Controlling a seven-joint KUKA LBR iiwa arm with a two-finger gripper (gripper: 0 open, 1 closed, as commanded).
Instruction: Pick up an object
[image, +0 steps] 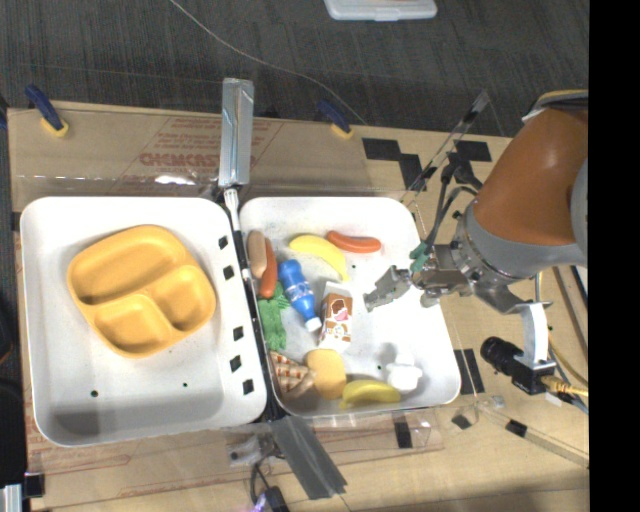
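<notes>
The gripper (385, 288) hovered over the right bin (425, 375) — whether its fingers were parted or closed could not be told. Just left lay a small carton (338, 315) — beside a blue bottle (297, 288).

Two white bins side by side: left bin (60, 400) with a yellow divided tray (140, 288), right bin (440, 375) with toy food, among it a banana (320, 252), a sausage (353, 241) and a blue bottle (297, 287). Gripper (385, 288) right of centre, above the right bin, nothing seen between the fingers.
</notes>
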